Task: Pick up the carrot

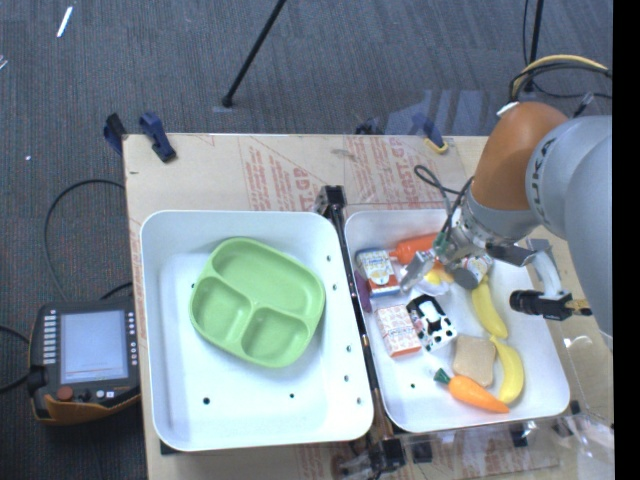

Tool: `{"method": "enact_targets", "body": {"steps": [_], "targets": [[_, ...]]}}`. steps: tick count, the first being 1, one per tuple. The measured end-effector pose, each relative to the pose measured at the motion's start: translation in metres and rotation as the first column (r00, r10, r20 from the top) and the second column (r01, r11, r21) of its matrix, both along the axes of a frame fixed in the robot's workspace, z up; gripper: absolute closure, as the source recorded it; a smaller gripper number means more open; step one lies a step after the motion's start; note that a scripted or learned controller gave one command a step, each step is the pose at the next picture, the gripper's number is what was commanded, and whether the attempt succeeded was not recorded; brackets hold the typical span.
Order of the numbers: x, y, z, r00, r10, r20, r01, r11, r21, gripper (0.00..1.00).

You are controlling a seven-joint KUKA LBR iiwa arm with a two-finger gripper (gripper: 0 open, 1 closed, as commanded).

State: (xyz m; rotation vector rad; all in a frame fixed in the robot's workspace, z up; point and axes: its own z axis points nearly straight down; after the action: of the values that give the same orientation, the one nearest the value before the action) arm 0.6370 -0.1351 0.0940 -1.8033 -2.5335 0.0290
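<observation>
The carrot [472,391], orange with a small green top, lies at the front of the right bin [545,393], beside a slice of bread [473,360]. A second orange, carrot-like piece [414,246] lies at the back of that bin. My gripper [442,271] hangs low over the bin's back half, just right of that orange piece and well behind the front carrot. Its fingers [419,269] look spread, and I see nothing held between them.
The right bin also holds two bananas [490,310] [512,370], a black-and-white cow toy [432,322], a red-and-white packet [397,330] and a small tub [375,266]. A green divided plate [258,301] sits in the left bin [165,388].
</observation>
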Motion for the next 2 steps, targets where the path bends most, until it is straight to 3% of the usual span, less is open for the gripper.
{"method": "enact_targets", "body": {"steps": [1, 2], "targets": [[-0.004, 0.038, -0.008, 0.982, -0.187, 0.029, 0.187, 0.982, -0.002, 0.0], [-0.018, -0.002, -0.007, 0.929, -0.368, 0.027, 0.368, 0.93, -0.003, 0.0]]}}
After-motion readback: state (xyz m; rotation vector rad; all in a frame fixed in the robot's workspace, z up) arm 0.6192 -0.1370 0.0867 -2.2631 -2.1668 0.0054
